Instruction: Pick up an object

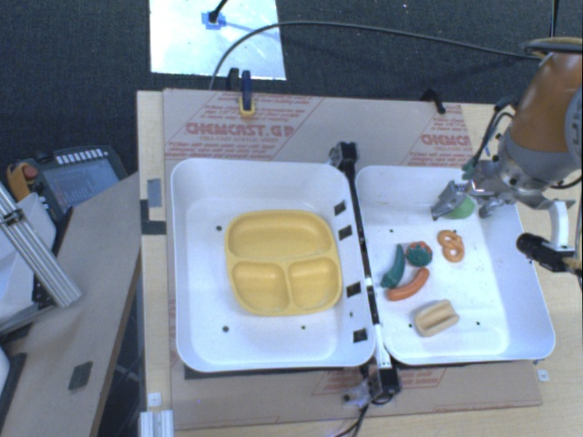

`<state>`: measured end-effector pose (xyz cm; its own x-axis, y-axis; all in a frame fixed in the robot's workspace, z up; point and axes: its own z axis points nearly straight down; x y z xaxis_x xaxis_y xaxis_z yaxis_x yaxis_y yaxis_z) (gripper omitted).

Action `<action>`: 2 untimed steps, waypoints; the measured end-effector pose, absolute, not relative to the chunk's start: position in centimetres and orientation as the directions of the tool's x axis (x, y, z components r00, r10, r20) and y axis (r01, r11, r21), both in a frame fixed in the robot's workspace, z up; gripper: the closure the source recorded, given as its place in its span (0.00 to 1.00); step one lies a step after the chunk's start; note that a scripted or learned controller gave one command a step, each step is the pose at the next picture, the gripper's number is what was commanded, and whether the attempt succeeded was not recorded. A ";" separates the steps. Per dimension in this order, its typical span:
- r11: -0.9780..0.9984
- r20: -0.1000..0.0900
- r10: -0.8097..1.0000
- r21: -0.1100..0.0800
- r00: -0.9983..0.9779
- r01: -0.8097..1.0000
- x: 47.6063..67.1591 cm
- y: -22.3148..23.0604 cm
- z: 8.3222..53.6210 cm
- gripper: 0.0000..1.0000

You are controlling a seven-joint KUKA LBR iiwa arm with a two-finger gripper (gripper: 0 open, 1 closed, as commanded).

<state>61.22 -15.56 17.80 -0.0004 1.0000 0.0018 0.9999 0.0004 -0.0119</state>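
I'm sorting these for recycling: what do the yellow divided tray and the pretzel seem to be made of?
The yellow divided tray looks like moulded plastic with a smooth matte finish: even colour, rounded compartment walls. The pretzel seems to be toy food, probably plastic or rubber, judging by its uniform orange colour; it is too small to tell which.

Red print reading "CHEMCAST" stood on the brown protective sheet (pixel 273 121) covering the counter, repeated partly at the right.
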 end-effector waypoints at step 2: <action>0.005 0.000 1.000 -0.001 -0.005 1.000 61.5 -14.8 14.3 0.00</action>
<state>61.55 -14.83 14.25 -0.0053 1.0000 0.0003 1.0000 0.0053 -0.0006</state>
